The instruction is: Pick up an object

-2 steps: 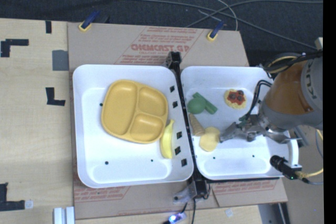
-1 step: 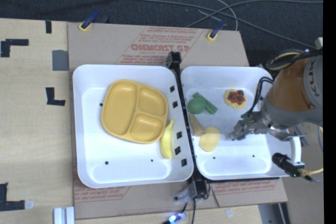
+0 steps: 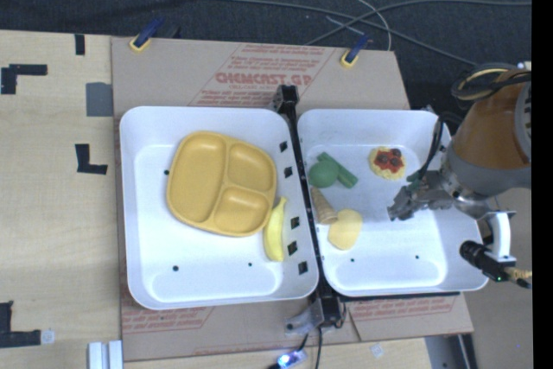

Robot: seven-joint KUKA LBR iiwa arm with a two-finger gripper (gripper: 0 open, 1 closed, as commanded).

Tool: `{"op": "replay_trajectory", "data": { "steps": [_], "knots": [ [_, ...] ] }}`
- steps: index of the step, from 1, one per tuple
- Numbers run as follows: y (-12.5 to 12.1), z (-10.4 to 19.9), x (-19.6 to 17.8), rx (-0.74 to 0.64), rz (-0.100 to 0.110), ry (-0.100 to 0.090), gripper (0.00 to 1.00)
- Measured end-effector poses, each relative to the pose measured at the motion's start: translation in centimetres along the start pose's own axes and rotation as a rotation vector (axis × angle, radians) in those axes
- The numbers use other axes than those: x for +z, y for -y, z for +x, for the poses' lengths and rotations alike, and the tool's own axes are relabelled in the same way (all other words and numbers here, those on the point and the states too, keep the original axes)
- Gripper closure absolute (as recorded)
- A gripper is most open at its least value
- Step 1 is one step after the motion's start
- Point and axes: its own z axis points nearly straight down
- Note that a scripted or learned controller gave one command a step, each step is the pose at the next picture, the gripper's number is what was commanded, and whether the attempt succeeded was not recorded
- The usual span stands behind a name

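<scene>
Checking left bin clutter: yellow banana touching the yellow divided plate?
Touching. Camera view shows the yellow banana tucked against the yellow divided plate at its lower right rim, no gap.

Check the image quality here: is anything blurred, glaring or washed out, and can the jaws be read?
Camera view: lighting even and soft, shadows faint; the white bins look bright but not blown out; the yellow tray and green toy are reasonably sharp; overall resolution is low; the gripper is a small dark blur, so its jaws cannot be read.
</scene>
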Motion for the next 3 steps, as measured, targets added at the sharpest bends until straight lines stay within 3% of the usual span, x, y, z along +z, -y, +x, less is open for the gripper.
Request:
{"op": "replay_trajectory", "data": {
  "steps": [1,3],
  "knots": [
    [-0.2,0.0,-5.3,0.000,-0.002,0.001,1.00],
    [-2.7,11.2,-5.5,-0.005,0.005,-0.002,1.00]
  ]
}}
